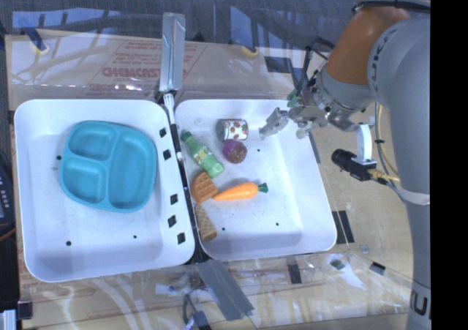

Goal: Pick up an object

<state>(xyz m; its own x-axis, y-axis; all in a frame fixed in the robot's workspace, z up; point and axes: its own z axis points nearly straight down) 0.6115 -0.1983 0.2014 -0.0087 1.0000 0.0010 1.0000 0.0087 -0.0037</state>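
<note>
Carrot (pixel 235 192) lies in right bin (pixel 307 175), long axis left-right, green top pointing right, beside a waffle piece (pixel 203 186). Gripper (pixel 281 124) hovers at bin's upper right, fingers slightly apart, holding nothing, near small can (pixel 232 129). Arm reaches in from right, wrist angled leftward.

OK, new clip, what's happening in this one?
A grey robot arm reaches in from the right, with its claw over the upper right part of the right bin and nothing visibly in it. The toys in that bin lie untouched: a small can, a purple ball, a green bottle, a carrot and two brown pieces by the left wall. The left bin holds a blue divided plate.
</note>
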